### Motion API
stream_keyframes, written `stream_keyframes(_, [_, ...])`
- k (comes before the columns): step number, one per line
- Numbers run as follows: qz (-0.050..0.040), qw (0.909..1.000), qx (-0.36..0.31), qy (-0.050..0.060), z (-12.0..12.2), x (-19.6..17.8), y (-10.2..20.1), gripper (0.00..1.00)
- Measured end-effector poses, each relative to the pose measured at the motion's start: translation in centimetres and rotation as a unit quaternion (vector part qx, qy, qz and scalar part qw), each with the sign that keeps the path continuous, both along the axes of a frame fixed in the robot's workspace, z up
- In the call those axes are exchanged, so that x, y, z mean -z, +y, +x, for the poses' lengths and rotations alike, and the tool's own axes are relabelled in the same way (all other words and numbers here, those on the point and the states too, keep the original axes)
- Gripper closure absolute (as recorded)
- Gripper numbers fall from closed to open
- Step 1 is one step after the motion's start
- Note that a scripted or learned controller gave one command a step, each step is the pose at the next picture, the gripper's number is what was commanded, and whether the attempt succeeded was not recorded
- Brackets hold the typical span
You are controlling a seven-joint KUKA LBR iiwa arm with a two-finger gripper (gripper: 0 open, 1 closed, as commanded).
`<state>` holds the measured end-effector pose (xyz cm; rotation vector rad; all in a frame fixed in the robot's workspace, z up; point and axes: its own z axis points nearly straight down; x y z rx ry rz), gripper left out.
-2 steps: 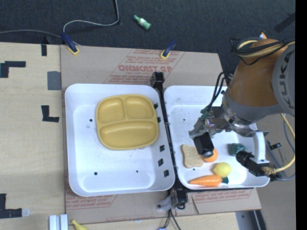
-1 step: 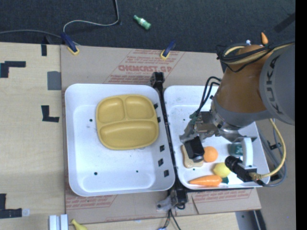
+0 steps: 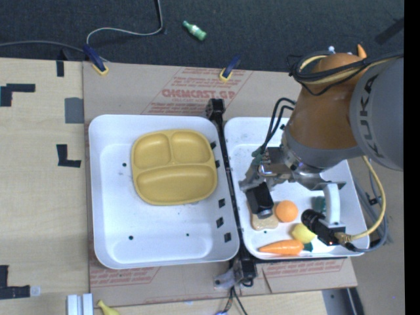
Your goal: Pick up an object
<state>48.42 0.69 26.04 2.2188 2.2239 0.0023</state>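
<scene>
My gripper point(image 3: 261, 202) reaches down into the right bin point(image 3: 244, 131), near its left wall. Its black tip sits right over a tan, bread-like piece point(image 3: 266, 222), which it partly hides. Just right of the tip lies an orange ball point(image 3: 286, 211). A carrot point(image 3: 281, 247) rests along the bin's front wall, with a yellow lemon-like thing point(image 3: 302, 233) beside it. A small teal thing point(image 3: 318, 203) shows further right, mostly hidden by the wrist. Nothing is seen lifted off the bin floor.
The left bin point(image 3: 108, 202) holds a yellow divided plate point(image 3: 174, 165) in its back half. The orange-and-grey arm point(image 3: 328, 117) covers the back right of the right bin. A green object point(image 3: 194, 30) lies on the dark floor beyond the bench.
</scene>
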Motion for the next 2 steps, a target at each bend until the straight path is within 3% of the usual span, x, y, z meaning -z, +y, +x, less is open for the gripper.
stream_keyframes(1, [-0.0005,1.0,0.0,0.002,-0.1,0.2,5.8,1.0])
stream_keyframes(2, [-0.0011,1.0,0.001,0.001,0.0,0.7,1.8,1.0])
